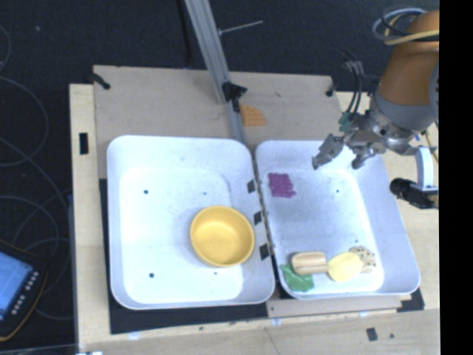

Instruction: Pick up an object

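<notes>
My gripper (341, 157) hangs over the far right corner of the right bin (384, 220), its two fingers spread apart with nothing between them. A purple flat piece (281, 185) lies in the right bin's far left part, to the left of the gripper. Along that bin's near edge lie a tan cylinder (308, 262), a yellow lemon-like piece (343, 267), a speckled brown piece (363, 256) and a green piece (295, 278). A yellow bowl (221, 235) sits in the left bin (148, 198), near its right wall.
A slanted metal post (211, 46) rises behind the bins, between them. An orange patch (252, 115) lies on the bench behind the bins. A tablet (15, 291) lies at the lower left, off the bench.
</notes>
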Controlling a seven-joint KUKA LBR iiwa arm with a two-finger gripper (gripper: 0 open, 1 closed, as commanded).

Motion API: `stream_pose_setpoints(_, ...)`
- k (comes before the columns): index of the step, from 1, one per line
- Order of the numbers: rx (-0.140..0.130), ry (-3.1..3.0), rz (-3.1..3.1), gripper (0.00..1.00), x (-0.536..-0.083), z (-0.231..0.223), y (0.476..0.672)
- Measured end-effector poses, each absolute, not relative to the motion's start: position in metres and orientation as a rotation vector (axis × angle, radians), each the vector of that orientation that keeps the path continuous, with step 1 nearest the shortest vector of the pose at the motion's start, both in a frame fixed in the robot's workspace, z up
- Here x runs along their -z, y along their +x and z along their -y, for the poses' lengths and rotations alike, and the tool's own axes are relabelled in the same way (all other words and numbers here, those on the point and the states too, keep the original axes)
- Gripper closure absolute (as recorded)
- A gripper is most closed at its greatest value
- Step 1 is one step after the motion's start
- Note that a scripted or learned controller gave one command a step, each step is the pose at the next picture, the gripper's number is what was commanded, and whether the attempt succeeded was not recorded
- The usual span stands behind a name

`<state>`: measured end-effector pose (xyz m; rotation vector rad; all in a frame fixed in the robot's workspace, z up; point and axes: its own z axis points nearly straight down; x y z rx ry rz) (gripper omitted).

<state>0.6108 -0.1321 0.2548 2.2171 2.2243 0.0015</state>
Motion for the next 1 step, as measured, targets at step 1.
stream_pose_setpoints(1, -0.002, 2.218, -2.224, 0.0, -0.2548, 0.132, 0.6109)
